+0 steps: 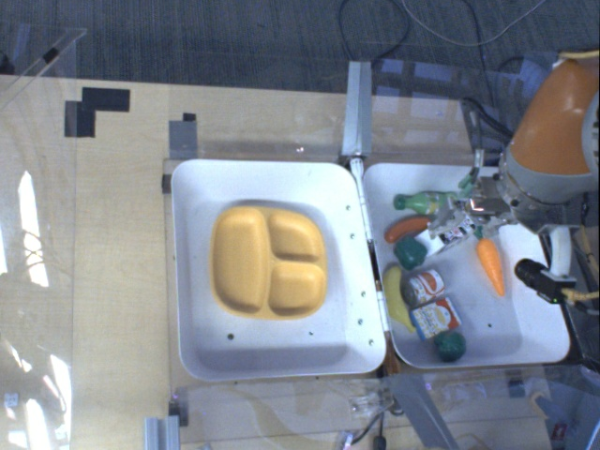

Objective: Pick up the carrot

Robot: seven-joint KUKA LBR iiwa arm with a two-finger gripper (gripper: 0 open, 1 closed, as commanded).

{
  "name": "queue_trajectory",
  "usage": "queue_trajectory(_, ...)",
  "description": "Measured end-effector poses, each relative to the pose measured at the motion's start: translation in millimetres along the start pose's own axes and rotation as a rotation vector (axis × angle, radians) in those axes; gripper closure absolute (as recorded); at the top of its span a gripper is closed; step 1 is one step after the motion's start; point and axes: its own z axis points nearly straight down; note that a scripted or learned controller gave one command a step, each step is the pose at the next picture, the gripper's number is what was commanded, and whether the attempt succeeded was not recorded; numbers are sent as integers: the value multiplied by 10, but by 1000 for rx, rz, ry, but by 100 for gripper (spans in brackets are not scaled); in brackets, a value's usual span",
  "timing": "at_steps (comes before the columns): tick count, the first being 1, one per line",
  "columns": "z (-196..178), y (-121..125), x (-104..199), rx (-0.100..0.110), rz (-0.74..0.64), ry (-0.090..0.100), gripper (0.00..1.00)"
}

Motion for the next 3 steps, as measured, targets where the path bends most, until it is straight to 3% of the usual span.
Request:
queue_trajectory(1, -60, -272, -599, -1, -99, -1, 0)
queue_trajectory(2, -59, -272, -598, -1, -100, -1, 0)
queue_trajectory(3, 838, 35, -797, 1, -85, -1, 0)
